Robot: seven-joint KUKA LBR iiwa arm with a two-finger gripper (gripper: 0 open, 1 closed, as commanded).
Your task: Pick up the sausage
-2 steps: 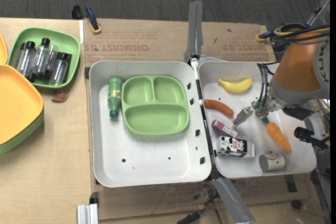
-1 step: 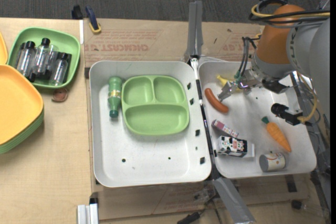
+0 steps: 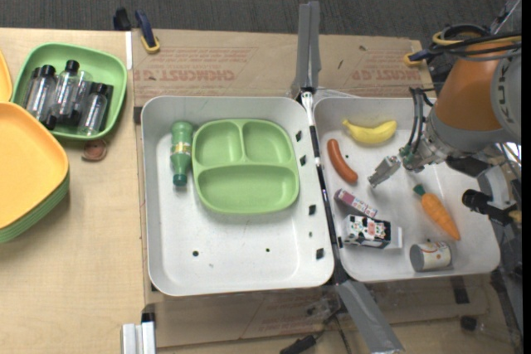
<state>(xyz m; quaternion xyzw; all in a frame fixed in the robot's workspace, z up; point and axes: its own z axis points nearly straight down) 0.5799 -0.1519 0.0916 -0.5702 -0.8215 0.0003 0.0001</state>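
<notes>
While the grey arm (image 3: 477, 99) with its orange band reaches into the right bin (image 3: 489, 257) from the right, the fingers (image 3: 384, 172) hang over the bin's middle, and whether they are released or clenched cannot be told from this slant; nothing shows between them. Nearest to them, just to their left, lies the sausage (image 3: 342, 161), red and slanted, close to the bin's left wall and apart from the fingers. Just above and slightly left of the fingers lies a yellow banana (image 3: 370, 131), curved, near the bin's far wall. Just below and to their left sits a small pink packet (image 3: 356, 202), and below that a black-and-white carton (image 3: 371, 231) lying on its side. To the right and a little below the fingers lies an orange carrot (image 3: 438, 214), and further down, near the bin's front wall, a grey can (image 3: 431, 255) rests tipped over.

Farther to the left of the fingers, the left bin (image 3: 232, 261) holds a green divided plate (image 3: 246, 166) with a green bottle (image 3: 181, 152) lying just beside its left edge. Well away to the left, on the worktop (image 3: 75, 286), stands a green tray (image 3: 112, 75) of small dark-capped bottles (image 3: 68, 99), and beyond it a stack of yellow plates (image 3: 25, 178) at the view's edge.
</notes>
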